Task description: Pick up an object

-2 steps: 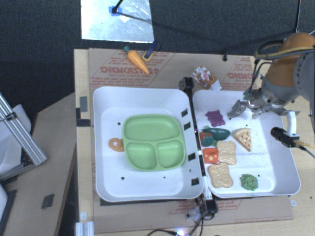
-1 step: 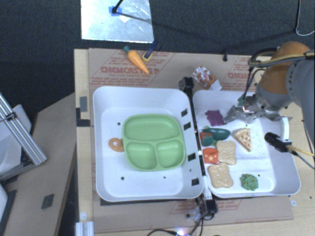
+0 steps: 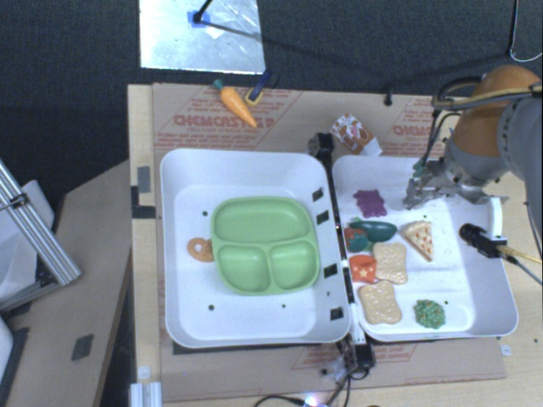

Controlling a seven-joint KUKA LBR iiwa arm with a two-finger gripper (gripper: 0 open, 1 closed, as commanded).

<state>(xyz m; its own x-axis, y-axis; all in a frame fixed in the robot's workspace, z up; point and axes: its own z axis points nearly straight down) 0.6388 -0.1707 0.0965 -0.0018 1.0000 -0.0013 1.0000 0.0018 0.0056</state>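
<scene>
The gripper hung low over the far side of the right bin, near its back wall, and I could not tell from where I stood how it was set. Nothing showed in its grasp. The nearest pieces were the purple toy just to its left and the pizza slice just in front of it, both lying flat on the bin floor. They looked like small play food: light, stiff enough to pinch, probably smooth and a bit slippery. The slice seemed best taken across its narrow width. It was a tan wedge with red spots. The purple one was lumpy, like a grape bunch. The left bin held a green tray.
</scene>
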